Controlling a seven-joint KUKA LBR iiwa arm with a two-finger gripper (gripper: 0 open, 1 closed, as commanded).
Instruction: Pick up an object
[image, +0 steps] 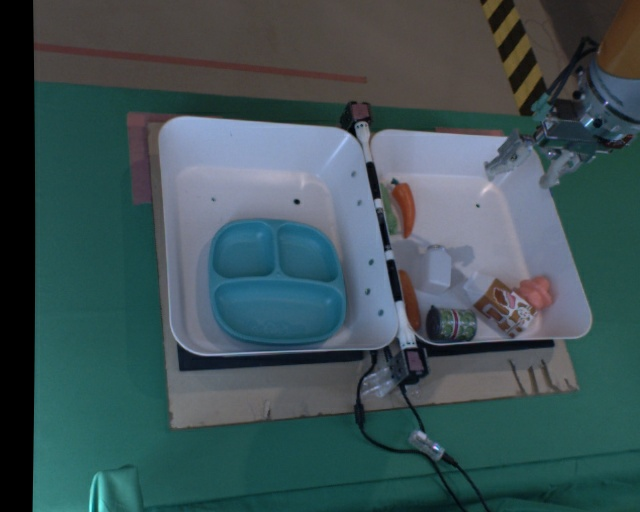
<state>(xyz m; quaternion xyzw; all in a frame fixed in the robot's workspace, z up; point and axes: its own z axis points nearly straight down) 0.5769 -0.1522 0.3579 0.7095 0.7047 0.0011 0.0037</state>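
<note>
Camera view, dark can (451, 323) and patterned carton (506, 306) at the right bin's (500, 185) near edge, carrot (403, 207) farther up by the divider, my gripper (529, 165) spread, holding nothing, above the far right corner

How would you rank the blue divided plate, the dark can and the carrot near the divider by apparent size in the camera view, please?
1. Blue divided plate, by far the largest.
2. Carrot.
3. Dark can.
The carrot and can look close in size, so their order is unsure.
</note>
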